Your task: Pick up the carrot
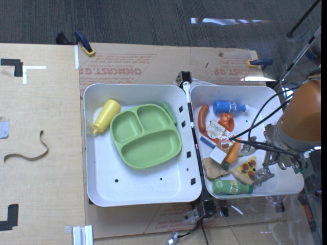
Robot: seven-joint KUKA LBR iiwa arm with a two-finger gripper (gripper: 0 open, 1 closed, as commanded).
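On a pale wooden bench [41, 188] overlaid with printed cardboard [133, 68], against dark carpet [153, 9], the carrot [232, 152] lies in the right bin [265, 93] among toy food, while the tool [265, 172] hangs near its right edge, apparently holding nothing

The only readable text is red printing on the brown cardboard sheet [153, 65] behind the two white bins [92, 152], seen upside down and mirrored, looking like "CHEMCAST GP", and it is repeated, partly cut, further right.
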